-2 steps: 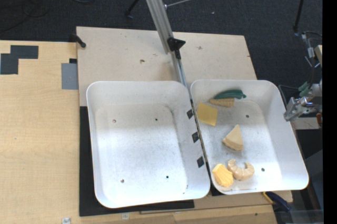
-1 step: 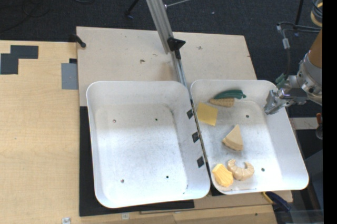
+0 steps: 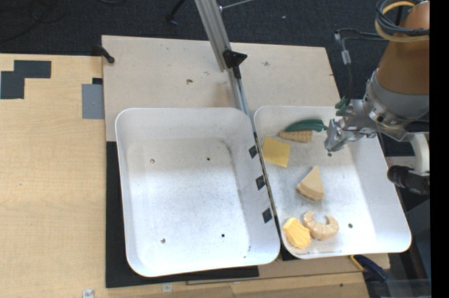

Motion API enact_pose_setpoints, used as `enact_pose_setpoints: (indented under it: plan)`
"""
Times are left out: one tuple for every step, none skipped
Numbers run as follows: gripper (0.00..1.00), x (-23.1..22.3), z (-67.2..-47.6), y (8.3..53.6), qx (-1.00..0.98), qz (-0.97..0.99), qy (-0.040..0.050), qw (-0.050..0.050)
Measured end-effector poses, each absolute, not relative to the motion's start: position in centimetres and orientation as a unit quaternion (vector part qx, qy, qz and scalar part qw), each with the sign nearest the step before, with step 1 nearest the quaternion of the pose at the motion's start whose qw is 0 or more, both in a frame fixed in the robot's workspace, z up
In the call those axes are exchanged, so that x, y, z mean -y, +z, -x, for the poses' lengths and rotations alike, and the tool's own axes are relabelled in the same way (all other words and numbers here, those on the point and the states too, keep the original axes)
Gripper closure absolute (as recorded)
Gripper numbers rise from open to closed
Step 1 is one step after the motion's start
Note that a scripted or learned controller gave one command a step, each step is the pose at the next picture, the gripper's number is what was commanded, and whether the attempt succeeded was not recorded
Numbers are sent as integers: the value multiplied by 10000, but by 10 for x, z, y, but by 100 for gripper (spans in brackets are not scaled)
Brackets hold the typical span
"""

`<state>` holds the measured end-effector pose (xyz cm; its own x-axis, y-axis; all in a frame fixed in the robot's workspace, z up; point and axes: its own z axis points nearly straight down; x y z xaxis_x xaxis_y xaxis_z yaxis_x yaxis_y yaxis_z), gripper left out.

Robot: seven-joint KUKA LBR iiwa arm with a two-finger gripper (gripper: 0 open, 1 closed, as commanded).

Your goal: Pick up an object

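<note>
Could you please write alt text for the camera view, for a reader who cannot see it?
A grey robot arm reaches in from the right, its gripper over the right white bin, which holds a yellow block, a green-handled piece, a tan wedge and two small pieces near its front edge. The left white bin sits beside it.

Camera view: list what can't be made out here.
- Gripper in the camera view: too small and blurred to judge its state.
- Arm: cut off by the right edge.
- Tan, curled item in the right bin: too blurred to identify.
- Green-handled object: its type is unclear.
</note>
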<state>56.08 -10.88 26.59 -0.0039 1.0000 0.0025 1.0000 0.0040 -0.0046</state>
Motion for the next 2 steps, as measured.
enact_pose_setpoints:
  plan:
    - [100, 54, -583, 267, 7090, 7052, -1, 10]
    - [100, 12, -605, 264, 7084, 7058, 2, 7]
